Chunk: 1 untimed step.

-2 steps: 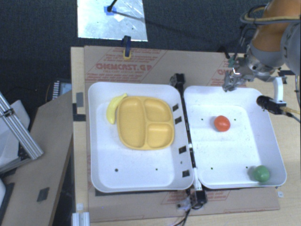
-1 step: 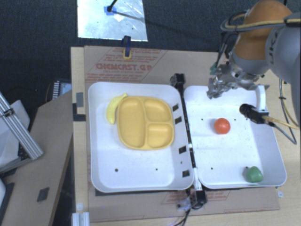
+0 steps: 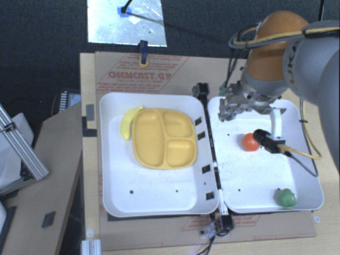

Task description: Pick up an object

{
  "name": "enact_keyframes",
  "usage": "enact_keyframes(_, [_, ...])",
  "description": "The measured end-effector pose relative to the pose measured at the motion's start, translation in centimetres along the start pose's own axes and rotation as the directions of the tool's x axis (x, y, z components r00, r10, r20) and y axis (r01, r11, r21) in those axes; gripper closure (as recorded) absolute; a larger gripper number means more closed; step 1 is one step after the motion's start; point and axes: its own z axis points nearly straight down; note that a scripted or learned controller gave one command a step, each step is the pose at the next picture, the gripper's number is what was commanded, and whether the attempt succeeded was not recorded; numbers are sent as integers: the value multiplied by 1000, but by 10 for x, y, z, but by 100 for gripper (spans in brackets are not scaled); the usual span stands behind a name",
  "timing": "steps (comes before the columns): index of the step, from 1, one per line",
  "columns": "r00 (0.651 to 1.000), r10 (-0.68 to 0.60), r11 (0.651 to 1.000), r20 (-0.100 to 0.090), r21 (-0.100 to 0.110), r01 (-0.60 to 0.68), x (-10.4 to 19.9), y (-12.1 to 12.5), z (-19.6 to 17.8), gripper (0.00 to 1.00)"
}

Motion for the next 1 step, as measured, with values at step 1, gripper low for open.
enact_keyframes(1, [1000, -1, 1000, 0, 0, 1, 51, -18, 8, 100])
